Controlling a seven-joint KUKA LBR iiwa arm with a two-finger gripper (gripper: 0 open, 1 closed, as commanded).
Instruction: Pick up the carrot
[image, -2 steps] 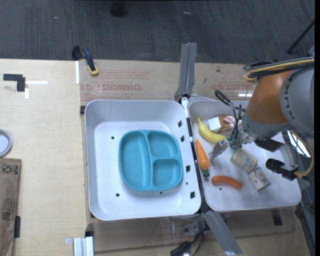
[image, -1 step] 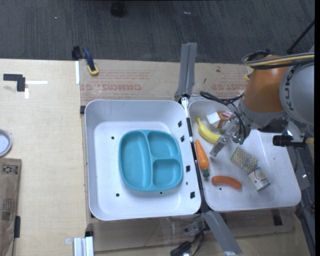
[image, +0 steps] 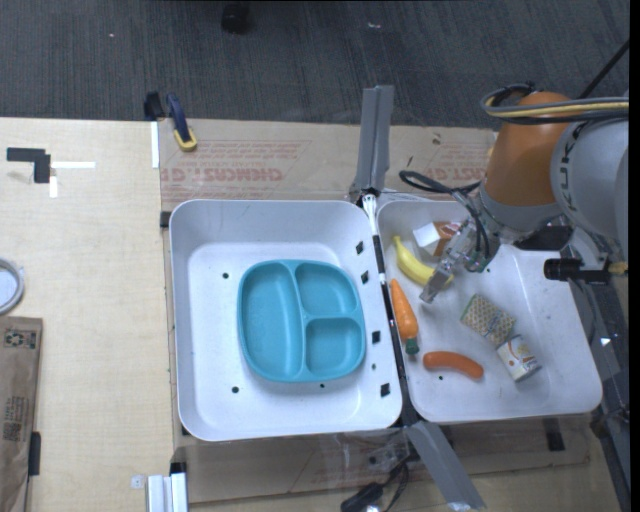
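Note:
The carrot (image: 403, 310) is orange with a small green end and lies along the left wall of the right bin (image: 560, 395), pointing toward the near edge. My gripper (image: 436, 284) hangs over the right bin, just right of the carrot's upper end and close to a yellow banana (image: 411, 262). Nothing shows in the gripper, and the carrot rests on the bin floor apart from it.
A red-orange sausage (image: 453, 365) lies near the carrot's green end. A patterned packet (image: 487, 318), a small can (image: 518, 358) and a white box (image: 429, 236) share the right bin. The left bin (image: 200, 300) holds a blue divided plate (image: 300, 320).

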